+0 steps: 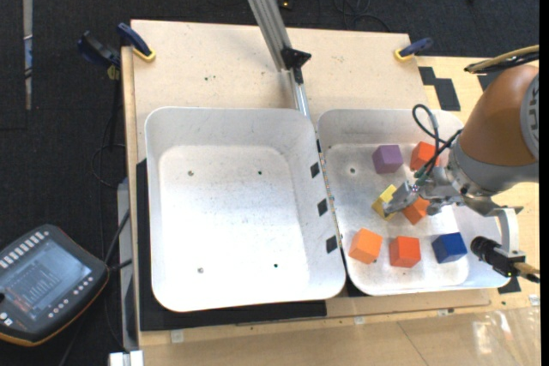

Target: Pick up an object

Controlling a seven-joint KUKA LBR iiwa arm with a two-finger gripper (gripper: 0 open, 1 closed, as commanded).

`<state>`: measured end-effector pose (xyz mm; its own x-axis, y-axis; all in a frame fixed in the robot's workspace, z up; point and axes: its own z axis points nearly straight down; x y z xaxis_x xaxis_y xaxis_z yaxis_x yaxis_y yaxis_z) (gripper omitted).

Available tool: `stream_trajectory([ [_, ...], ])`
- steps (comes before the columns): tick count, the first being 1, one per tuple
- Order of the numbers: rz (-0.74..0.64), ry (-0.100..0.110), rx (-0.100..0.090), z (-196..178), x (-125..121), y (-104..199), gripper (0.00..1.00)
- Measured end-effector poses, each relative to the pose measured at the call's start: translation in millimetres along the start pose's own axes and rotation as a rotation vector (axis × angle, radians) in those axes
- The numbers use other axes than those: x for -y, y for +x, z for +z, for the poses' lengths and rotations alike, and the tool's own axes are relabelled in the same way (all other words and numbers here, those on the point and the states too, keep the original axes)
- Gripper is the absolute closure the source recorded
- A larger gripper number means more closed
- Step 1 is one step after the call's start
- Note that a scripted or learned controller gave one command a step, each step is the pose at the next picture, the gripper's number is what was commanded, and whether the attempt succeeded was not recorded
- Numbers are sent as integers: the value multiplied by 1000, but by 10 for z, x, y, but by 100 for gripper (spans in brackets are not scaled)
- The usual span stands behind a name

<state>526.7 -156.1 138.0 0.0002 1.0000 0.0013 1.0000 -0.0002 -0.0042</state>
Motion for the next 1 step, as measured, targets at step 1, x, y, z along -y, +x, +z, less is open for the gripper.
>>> stream_trajectory([
  [1, 1, -7, 2, -133, -14, -14, 100],
])
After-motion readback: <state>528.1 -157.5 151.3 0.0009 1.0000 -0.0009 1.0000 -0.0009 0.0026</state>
